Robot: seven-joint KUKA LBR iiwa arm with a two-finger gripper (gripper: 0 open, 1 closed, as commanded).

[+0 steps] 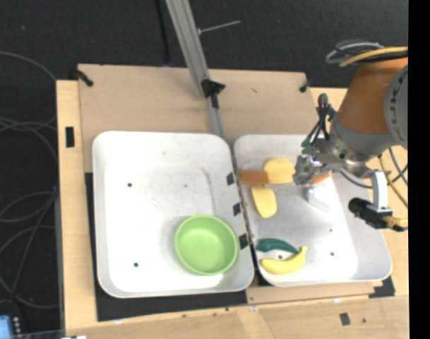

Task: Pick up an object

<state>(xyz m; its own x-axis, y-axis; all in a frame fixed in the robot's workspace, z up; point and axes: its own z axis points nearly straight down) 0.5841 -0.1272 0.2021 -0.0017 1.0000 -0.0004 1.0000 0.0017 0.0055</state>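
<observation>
Left bin [130, 161]: just a green bowl [206, 244] near its front right corner, light plastic by the look, rim is the only place I'd pinch it.

Right bin [342, 260]: an orange-brown block [251, 177] by the left wall, a yellow rounded piece [264, 202] just below it, another yellow lump [278, 170] touching the block's right end. Front edge has a banana [283, 261] with a dark green thing [272, 245] against it.

Gripper [311, 177] sits low, just right of the upper yellow lump. Can't tell how wide it's open or whether it has anything.

I judge that lump the nearest target: probably light toy food, smooth, may slip. I'd grab across its narrow middle.
</observation>
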